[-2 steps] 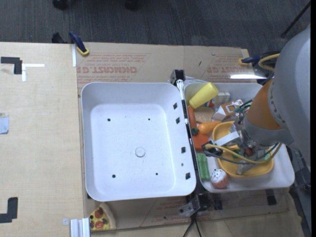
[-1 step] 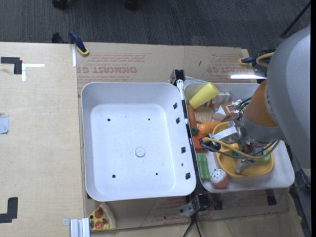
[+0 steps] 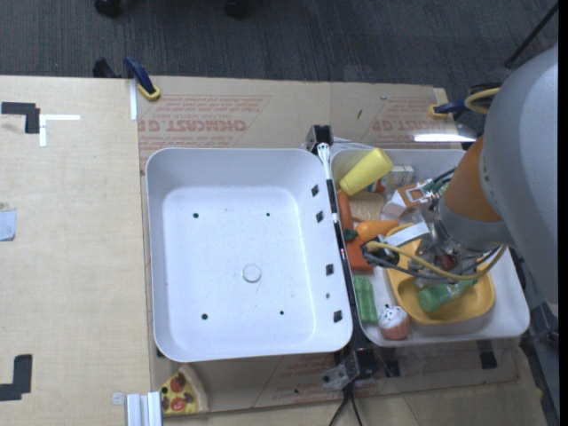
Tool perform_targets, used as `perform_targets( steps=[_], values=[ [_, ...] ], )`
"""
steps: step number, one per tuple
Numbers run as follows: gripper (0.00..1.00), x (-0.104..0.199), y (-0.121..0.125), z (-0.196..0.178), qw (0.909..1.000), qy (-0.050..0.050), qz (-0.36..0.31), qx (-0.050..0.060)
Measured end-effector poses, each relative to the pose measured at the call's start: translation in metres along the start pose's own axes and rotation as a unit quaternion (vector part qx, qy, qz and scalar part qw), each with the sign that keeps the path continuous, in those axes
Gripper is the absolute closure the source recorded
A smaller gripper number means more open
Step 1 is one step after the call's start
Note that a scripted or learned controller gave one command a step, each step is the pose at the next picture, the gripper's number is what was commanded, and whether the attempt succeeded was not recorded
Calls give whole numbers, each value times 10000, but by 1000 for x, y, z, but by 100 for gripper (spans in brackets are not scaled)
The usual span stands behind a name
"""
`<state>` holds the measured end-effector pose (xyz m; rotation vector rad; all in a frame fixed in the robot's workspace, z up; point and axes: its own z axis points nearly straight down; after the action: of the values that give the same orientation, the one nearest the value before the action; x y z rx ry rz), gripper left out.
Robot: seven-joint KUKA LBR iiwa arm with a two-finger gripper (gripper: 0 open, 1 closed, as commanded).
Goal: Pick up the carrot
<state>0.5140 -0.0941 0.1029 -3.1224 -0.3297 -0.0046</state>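
The carrot is a small orange piece lying in the right bin, near its left wall and just below a tan block. My gripper hangs low in that bin, to the right of the carrot and a little nearer the front. It sits over the rim of a yellow bowl. Cables and the wrist body hide its tips. Nothing shows as held.
Around the carrot lie a yellow cylinder, a red-orange block, a green stick and a small white-and-red toy. A green piece lies in the bowl. The left bin stands beside it.
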Motion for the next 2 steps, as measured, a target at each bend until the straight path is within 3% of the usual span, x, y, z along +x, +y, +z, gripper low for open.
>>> perform_targets(
  steps=[1, 2],
  values=[
    [0, 0, 0, 0, 10000, -4, 3, 1],
    [0, 26, 16, 12, 10000, -38, 20, 0]
  ],
)
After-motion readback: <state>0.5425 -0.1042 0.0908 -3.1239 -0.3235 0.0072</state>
